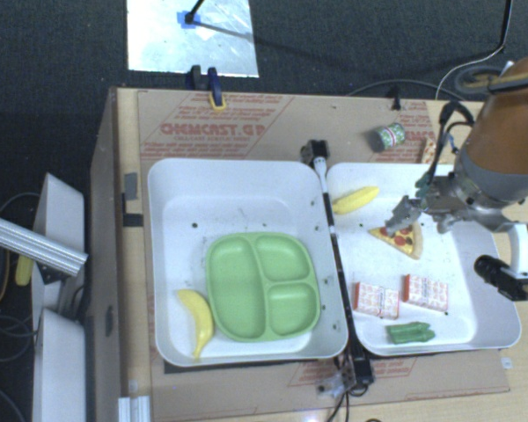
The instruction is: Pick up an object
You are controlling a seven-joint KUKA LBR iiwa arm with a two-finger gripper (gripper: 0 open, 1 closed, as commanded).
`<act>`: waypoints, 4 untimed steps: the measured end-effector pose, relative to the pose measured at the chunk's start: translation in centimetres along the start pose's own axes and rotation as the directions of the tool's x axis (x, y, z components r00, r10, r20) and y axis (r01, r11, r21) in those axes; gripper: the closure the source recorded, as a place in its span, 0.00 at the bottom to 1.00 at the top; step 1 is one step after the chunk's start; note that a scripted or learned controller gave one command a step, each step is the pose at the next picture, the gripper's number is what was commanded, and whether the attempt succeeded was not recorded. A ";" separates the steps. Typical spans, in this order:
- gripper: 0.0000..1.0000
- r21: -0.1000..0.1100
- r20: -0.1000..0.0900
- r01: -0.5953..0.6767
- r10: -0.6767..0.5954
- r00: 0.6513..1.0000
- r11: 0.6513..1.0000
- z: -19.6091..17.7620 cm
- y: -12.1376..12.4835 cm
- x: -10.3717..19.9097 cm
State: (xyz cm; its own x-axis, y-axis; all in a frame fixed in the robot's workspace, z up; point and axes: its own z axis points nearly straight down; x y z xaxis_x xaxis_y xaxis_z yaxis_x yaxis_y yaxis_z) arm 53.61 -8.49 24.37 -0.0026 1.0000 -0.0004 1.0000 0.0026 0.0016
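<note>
Left bin held a green divided plate with a banana touching its left edge. Right bin held a second banana, a pizza slice, two red-and-white packets and a green piece. The claw hung just above the pizza slice, the likely target; whether it was open or closed could not be told. A sound grasp would call for a straight descent centred on the slice, closing across its narrow width. The claw's tips were blurred against the slice, and the arm was cut off at the right edge.
</note>
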 end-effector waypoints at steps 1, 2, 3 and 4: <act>0.00 0.001 0.000 -0.001 0.001 1.000 1.000 5.1 2.2 -3.1; 0.00 0.003 0.000 -0.002 0.002 1.000 1.000 12.7 4.8 -4.5; 0.00 0.001 0.000 -0.001 0.001 1.000 1.000 16.0 4.2 -6.0; 0.00 -0.002 0.000 0.001 -0.001 1.000 1.000 15.9 11.7 -7.5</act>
State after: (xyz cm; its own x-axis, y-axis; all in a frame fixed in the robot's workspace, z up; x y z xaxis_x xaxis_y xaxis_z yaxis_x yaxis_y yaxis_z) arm 65.37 -15.94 8.52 -0.0040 1.0000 -0.0008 1.0000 0.0040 0.0036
